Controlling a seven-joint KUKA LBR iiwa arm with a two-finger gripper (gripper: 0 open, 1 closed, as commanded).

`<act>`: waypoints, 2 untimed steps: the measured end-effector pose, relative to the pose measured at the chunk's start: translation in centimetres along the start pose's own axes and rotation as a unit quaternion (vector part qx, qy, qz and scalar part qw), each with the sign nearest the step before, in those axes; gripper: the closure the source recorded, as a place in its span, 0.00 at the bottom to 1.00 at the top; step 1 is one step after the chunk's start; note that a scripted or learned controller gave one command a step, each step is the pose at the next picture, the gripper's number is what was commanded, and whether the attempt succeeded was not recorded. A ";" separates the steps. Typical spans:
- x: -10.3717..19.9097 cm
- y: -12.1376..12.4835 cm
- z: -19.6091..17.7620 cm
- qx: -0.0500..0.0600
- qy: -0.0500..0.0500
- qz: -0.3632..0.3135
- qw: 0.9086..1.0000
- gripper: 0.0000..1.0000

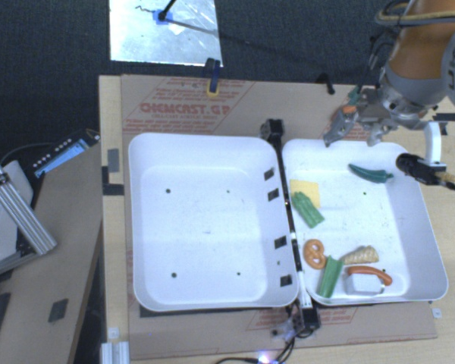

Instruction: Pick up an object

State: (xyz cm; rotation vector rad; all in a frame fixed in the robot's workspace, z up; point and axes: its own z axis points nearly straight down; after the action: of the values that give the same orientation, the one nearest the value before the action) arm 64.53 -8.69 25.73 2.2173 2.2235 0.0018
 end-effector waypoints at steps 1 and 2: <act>0.0 0.1 -1.1 -0.002 0.000 -0.001 1.000 1.00; -0.2 -0.2 -8.4 -0.003 0.000 -0.001 1.000 1.00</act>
State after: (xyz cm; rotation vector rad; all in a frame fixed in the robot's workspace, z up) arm 64.34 -8.88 34.09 2.2116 2.2225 0.0086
